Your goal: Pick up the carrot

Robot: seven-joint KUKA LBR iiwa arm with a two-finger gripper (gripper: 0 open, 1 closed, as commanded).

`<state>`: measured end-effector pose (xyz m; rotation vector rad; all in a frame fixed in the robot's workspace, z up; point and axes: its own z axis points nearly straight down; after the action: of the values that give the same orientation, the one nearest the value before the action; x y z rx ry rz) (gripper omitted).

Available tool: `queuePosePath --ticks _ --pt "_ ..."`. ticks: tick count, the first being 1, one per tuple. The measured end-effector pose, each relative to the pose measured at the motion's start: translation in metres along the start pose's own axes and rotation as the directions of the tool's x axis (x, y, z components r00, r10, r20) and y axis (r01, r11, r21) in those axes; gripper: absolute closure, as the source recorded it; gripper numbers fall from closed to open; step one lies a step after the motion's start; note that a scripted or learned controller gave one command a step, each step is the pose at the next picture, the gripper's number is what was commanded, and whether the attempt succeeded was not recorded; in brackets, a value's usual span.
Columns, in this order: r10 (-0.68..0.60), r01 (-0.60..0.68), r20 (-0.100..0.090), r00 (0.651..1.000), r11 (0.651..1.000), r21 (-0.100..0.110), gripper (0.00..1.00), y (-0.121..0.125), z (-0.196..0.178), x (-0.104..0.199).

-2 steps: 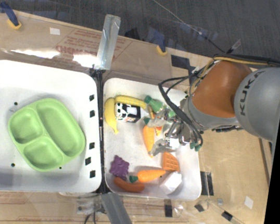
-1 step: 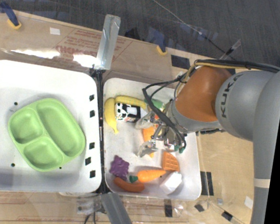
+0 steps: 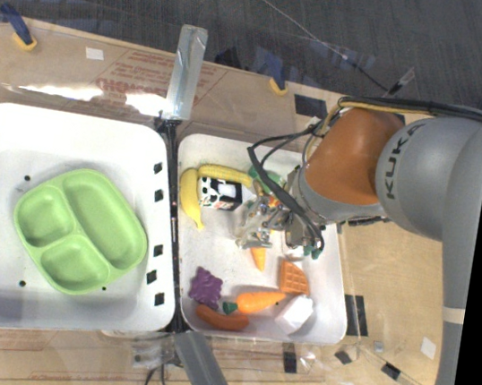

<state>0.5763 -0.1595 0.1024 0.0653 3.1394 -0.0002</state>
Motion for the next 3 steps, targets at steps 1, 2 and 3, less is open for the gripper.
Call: queuePosePath --ticks 1,2,3 --pt "-0.001 0.001 0.000 1.000 1.000 0.000 0.00 0.000 0.000 0.000" --pt "-0.009 0.009 0.002 1.000 1.000 0.000 1.00 0.002 -0.011 -0.002" --pt "0.018 -0.018 0.007 1.000 1.000 0.000 1.00 0.045 -0.088 0.040"
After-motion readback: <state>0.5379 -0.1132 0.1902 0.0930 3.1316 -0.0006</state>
